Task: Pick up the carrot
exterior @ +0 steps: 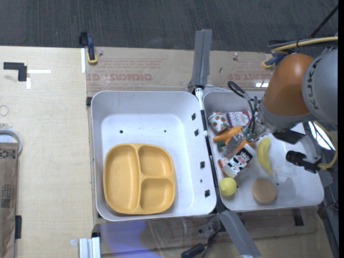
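Left white bin (107, 106): yellow three-compartment plastic plate (140, 177) | right white bin (306, 200): slim orange carrot (228, 134) near left wall, beside printed packets (231, 119); yellow lemon (228, 186); yellow banana (264, 153); brown round bun (264, 191) | gripper (250, 136) just right of carrot, jaws' state cannot be told.

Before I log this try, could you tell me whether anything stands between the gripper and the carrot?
Nothing visible does. The gripper is down in the right bin right beside the carrot, which lies on top of the packets, uncovered. The banana lies off to the side.
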You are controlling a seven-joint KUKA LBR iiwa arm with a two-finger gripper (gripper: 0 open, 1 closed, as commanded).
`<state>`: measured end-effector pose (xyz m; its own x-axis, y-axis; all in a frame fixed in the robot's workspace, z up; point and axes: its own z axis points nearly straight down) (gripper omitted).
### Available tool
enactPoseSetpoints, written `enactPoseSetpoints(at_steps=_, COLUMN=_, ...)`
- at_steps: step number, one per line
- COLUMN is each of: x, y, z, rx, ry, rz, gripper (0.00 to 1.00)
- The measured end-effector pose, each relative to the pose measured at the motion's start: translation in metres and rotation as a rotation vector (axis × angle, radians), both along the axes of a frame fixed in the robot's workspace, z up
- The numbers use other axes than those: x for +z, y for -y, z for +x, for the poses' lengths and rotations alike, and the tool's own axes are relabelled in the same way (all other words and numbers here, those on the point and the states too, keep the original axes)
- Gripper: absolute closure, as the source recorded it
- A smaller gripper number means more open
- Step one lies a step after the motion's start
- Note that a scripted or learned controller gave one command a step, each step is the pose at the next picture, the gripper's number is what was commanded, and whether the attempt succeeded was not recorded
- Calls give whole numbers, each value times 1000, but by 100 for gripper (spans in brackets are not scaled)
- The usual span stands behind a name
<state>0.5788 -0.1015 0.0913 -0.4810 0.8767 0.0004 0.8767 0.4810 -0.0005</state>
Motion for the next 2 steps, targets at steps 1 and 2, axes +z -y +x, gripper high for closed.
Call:
enactPoseSetpoints(at_steps=1, x=9, y=1, z=0, rx=-3, ry=0, rz=0, gripper=100)
enactPoseSetpoints(at_steps=2, x=101, y=-40, z=69, rx=21, ry=2, rz=-1, gripper=100)
